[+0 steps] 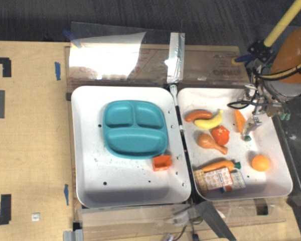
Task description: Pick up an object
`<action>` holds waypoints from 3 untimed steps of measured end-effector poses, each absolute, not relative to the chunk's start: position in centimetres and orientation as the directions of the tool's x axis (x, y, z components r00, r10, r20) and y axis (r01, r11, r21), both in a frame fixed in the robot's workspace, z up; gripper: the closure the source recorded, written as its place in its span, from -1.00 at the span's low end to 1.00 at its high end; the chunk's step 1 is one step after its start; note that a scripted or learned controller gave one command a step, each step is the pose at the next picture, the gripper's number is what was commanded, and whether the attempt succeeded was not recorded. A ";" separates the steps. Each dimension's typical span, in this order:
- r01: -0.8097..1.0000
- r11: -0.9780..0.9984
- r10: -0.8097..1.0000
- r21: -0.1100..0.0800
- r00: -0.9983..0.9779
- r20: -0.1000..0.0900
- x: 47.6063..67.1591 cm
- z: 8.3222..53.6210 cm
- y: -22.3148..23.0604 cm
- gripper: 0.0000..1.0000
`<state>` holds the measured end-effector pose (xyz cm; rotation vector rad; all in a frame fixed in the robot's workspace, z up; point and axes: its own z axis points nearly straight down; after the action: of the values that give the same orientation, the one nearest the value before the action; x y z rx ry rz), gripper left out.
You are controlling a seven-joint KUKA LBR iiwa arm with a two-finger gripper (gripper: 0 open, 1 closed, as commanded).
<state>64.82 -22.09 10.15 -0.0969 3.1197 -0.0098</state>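
The right bin (pixel 278 182) holds several toy foods: a red sausage (pixel 197 115), a yellow banana (pixel 210 122), a red tomato (pixel 220 134), a tan drumstick (pixel 210 142), an orange carrot piece (pixel 239 120), an orange ball (pixel 260 162), a long carrot (pixel 218 165) and a printed packet (pixel 220 179). My gripper (pixel 250 128) hangs over the bin's upper right part, just right of the carrot piece and above the orange ball. I see no object lifted with it.
The left bin (pixel 85 134) carries a teal divided plate (pixel 135 128) and a small orange block (pixel 162 162) at its lower right. A metal divider (pixel 175 59) and a clear sheet (pixel 108 54) stand behind the bins. The arm's cables (pixel 261 74) crowd the right bin's far right corner.
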 end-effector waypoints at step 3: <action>-0.018 1.000 -0.018 -0.003 -1.000 -0.007 66.9 10.1 -20.4 -1.00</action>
<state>66.92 -20.38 10.07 -0.0277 3.1343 -0.0052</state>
